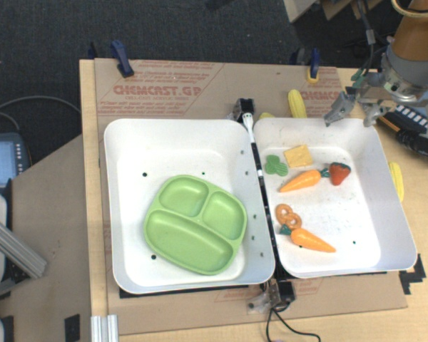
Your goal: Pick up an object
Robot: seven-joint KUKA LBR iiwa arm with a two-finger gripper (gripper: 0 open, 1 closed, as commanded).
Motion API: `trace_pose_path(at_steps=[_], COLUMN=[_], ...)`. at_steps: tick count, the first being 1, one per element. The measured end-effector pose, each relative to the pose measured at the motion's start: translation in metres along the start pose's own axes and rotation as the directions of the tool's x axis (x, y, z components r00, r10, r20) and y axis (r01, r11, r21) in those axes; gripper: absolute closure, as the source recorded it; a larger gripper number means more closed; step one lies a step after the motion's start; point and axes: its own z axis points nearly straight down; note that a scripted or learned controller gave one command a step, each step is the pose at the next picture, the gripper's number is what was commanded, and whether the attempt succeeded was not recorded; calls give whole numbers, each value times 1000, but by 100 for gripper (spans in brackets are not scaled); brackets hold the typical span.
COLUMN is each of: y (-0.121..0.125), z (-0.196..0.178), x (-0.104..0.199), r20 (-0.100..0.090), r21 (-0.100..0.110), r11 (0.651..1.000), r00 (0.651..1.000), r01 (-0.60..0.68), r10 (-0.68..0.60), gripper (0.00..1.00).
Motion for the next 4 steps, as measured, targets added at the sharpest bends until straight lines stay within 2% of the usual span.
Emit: trace_pose_path(at_steps=[1, 2, 3, 4], y=[-14, 2, -66, -63], z=[137, 126, 116, 106], x=[-28, -47, -50, -52], r20=[-2, -18, -7, -1], r21=[8, 13, 2, -3], r11=[1000, 1000, 1000, 1000], r00=[1000, 1000, 1000, 1000], r01=[-4, 1, 1, 1], r10=[4, -1, -1, -1], gripper=[0, 0, 0, 100])
